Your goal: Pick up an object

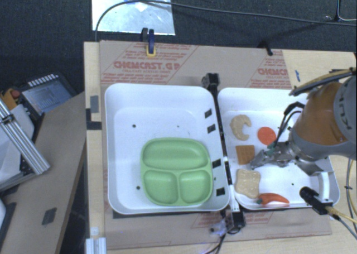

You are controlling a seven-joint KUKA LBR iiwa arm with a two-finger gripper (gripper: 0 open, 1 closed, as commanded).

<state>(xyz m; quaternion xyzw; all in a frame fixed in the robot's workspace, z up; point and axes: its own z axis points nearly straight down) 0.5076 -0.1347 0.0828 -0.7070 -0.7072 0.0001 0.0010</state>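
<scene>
Several food-like items lie in the right bin (279, 97): a beige crescent piece (241, 127), an orange-red disc (266, 134), a brown square cracker (245, 154), a pale bread slice (248, 183) and a red pepper-like piece (273, 198) at the front wall. My gripper (261, 159) reaches in from the right and hangs low over the bin floor, just right of the brown cracker and above the bread slice. I see nothing held in it. The grey arm with its orange band (323, 119) covers the bin's right part.
The left bin (128, 108) holds a green divided plate (175, 170) in its front half. A black divider clip (212, 81) sits between the bins. A yellow clamp (149, 43) and cables lie at the back, and a metal rail (22, 141) stands at the left.
</scene>
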